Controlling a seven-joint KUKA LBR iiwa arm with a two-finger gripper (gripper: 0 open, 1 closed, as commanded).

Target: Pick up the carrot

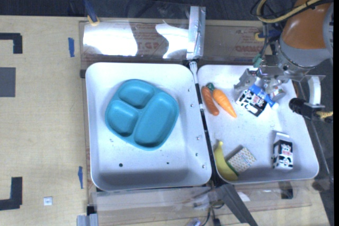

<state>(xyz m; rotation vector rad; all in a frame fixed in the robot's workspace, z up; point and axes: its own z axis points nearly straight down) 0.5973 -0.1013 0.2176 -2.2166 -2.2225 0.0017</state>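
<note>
The carrot (224,102) is bright orange with a green top and lies at a slant in the upper left of the right bin (310,137). A darker orange carrot-like piece (210,100) lies right beside it on the left. My gripper (260,86) hangs to the carrot's right, about a carrot's length away, over a small black, white and blue carton (253,101). Its fingers stand open and nothing shows between them.
A banana (223,162) and a speckled tan block (241,158) lie at the right bin's front left. A small cow-print carton (283,153) stands at its front right. The left bin (100,166) holds a blue divided plate (142,113).
</note>
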